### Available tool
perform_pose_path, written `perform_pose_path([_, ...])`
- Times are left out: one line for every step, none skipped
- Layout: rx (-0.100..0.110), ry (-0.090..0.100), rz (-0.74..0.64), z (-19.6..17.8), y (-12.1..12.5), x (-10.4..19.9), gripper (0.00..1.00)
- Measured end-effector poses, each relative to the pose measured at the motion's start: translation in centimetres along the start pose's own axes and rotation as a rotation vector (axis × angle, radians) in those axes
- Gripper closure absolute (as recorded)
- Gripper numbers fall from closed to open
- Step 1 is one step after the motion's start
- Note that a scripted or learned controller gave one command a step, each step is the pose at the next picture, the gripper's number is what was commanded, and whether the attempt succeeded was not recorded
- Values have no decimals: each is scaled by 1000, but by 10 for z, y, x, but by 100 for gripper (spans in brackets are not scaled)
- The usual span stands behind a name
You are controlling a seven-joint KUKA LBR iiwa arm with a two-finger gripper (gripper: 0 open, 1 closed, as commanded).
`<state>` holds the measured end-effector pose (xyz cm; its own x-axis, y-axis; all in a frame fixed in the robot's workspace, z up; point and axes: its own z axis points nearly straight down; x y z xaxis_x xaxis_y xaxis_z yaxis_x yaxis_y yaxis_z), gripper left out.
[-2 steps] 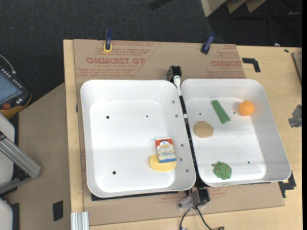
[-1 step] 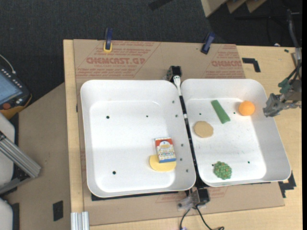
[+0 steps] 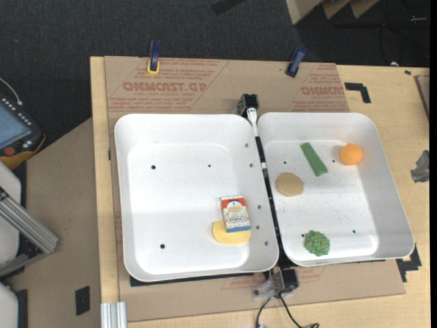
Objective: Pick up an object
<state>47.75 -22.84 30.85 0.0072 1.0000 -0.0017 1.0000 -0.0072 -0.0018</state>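
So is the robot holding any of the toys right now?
It cannot be told from this picture. The orange ball, green stick and little box all lie loose in the white bins.

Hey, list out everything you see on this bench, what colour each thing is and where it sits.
white bins: two, white, side by side on the board; left bin, right bin
small box: one, white with red and blue print, left bin near its front right corner
yellow disc: one, yellow, left bin, partly under the small box
green bar: one, green, right bin, toward the back
orange ball: one, orange, right bin, back right, beside the green bar
tan round piece: one, tan, right bin, middle left
green bumpy ball: one, green, right bin, front
clamps: two, blue, back edge of the cardboard board
cardboard board: one, brown, under both bins
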Motion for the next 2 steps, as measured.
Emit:
perform_pose_path([0, 2, -9, 34, 37, 5, 100])
perform_pose_path([-9, -2, -6, -22, 1, 3, 100])
